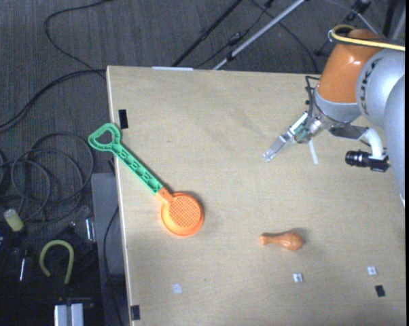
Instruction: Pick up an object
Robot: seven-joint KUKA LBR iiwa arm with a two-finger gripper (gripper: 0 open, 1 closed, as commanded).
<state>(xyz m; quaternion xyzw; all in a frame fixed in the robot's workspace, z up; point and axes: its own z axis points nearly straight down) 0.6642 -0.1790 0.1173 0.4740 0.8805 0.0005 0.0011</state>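
Orange-headed green sieve left, orange drumstick below, gripper spread wide, holding nothing.

The bench top under the gripper looked like matt, pale wood. Left of the gripper, the sieve appeared to be plastic, with a fine orange mesh. The orange piece below the gripper looked smooth and slightly glossy.
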